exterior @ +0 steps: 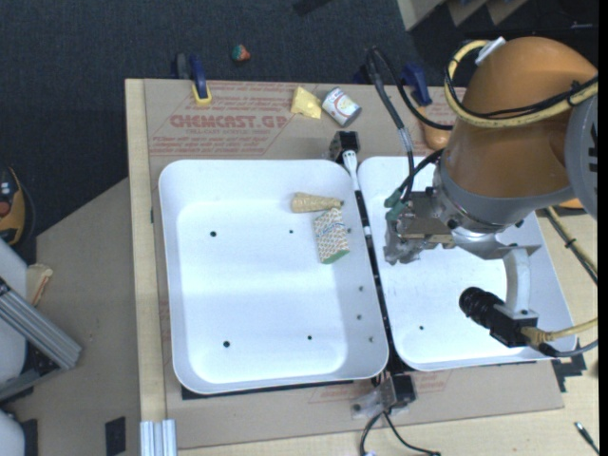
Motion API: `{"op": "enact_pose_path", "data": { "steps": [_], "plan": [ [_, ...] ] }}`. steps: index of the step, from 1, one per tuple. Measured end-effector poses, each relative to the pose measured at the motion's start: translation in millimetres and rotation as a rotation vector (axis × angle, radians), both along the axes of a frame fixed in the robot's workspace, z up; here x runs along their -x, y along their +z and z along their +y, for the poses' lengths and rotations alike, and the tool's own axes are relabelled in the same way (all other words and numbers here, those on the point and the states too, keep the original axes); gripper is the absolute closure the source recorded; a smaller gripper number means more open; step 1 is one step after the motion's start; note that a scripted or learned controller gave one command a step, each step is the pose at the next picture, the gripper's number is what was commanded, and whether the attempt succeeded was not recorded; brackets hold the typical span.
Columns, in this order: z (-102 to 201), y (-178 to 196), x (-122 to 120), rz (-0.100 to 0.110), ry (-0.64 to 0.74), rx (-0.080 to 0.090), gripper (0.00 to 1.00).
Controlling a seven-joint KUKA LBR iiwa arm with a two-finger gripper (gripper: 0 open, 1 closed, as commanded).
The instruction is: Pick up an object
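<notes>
A: Where do we see the tool (407, 240)?

B: Over the right bin (427, 335), close to that bin's left wall and toward its far half. The arm (518, 122) comes in from the bench's right side and hangs above the bin's far right part.

A: Can we say how far the tool is open?

B: We cannot tell; it is a dark cluster of metal under the wrist, and we make out nothing held in it.

A: And the things to pick?

B: We see two in the left bin (237, 321), near its far right corner. A tan cone (314, 202) lies on its side, and a patterned pouch (331, 235) lies just nearer than it, almost touching it. Both lie across the divide between the bins from the tool, to its left, with the pouch about level with it.

A: Anything else on the bench (152, 369)?

B: By the far edge we see a yellow scrap (306, 104) and a small white box (341, 106) lying side by side, outside both bins.
</notes>
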State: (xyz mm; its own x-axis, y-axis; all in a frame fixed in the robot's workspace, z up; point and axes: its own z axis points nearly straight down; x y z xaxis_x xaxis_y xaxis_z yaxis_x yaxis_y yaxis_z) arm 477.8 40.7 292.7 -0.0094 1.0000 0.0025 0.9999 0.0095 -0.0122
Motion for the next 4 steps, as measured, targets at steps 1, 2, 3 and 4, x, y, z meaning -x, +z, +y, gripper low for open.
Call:
{"op": "enact_pose_path", "data": {
  "steps": [1, 2, 3, 4],
  "plan": [
    [-62, 61, -20, -0.021, -0.015, 0.005, 1.00],
    [-164, 46, -25, -0.014, -0.021, 0.008, 1.00],
    [-182, 6, 0, -0.006, -0.012, 0.001, 1.00],
    [-137, 151, -26, -0.033, -0.002, 0.005, 1.00]
  ]
}}
